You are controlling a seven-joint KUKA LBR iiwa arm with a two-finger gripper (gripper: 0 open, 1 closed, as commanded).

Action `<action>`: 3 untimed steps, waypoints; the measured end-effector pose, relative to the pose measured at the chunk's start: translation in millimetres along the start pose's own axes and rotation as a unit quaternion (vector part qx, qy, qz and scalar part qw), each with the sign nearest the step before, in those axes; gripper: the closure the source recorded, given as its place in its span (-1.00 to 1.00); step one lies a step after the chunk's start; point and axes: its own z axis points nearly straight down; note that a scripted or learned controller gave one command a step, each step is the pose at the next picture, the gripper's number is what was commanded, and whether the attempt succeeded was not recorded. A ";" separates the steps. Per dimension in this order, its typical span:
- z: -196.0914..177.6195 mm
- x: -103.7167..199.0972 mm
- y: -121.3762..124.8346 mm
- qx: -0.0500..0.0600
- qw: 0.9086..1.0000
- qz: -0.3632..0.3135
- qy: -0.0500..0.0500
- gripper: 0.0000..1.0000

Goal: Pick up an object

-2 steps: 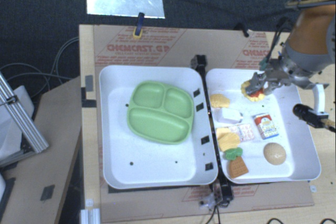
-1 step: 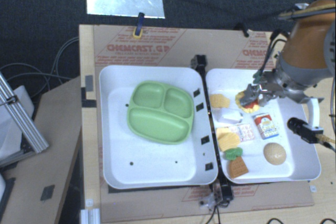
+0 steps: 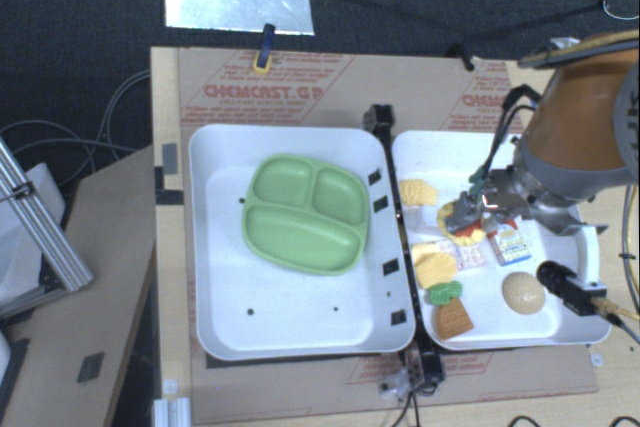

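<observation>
Cardboard-topped bench (image 3: 290, 85) bears two white bins (image 3: 215, 245); whether jaws (image 3: 462, 215) grip: cannot tell.

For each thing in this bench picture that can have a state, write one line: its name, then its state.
green tray: lying flat, right side up, in the left bin.
gripper: low in the right bin, over the small items.
beige ball: resting on the right bin's floor, apart from the gripper.

A green divided plate (image 3: 305, 215) lies mid-left bin (image 3: 215, 315). The gripper (image 3: 465, 215) hangs over toy food crowding the right bin (image 3: 560, 330).
</observation>
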 end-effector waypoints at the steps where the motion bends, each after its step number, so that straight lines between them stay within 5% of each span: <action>1: 18.8 28.3 -13.5 0.000 1.000 -0.001 0.000 1.00; 3: 18.0 19.6 -21.6 -0.001 1.000 0.001 0.000 1.00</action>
